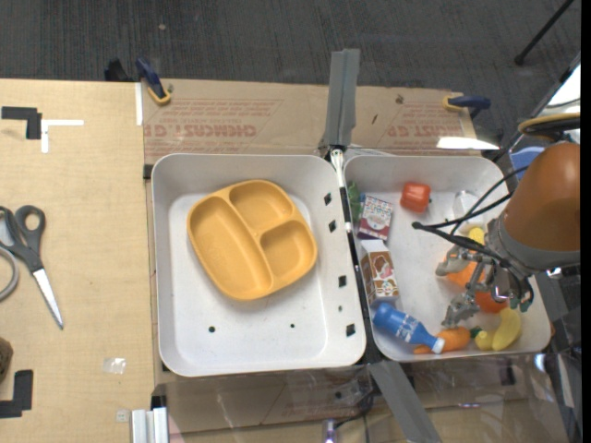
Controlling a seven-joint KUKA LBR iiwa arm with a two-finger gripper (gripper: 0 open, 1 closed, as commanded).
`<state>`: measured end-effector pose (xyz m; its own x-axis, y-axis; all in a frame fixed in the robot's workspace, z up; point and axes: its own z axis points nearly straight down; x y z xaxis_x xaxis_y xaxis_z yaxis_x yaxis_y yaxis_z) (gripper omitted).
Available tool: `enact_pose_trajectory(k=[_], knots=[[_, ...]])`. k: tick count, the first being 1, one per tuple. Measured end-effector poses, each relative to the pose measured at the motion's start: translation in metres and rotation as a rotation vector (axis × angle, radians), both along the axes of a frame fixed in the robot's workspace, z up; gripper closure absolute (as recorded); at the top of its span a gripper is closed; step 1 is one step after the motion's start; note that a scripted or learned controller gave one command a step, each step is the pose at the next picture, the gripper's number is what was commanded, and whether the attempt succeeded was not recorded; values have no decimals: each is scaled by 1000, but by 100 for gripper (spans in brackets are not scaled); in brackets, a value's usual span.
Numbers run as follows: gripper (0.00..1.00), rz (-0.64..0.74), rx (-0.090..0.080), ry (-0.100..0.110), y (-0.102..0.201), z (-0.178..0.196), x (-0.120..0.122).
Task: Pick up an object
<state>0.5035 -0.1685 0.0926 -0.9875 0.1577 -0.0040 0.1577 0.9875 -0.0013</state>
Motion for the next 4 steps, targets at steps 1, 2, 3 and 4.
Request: enact_pose_trajectory(k=[1,2,3,4], knots=[[0,-29,2,0,-8,0,2],[0,-129,0,-8,9,1,-11],[0,-210,-1,-23,57,5,-18],[0,-254,2,2,46,0,71]])
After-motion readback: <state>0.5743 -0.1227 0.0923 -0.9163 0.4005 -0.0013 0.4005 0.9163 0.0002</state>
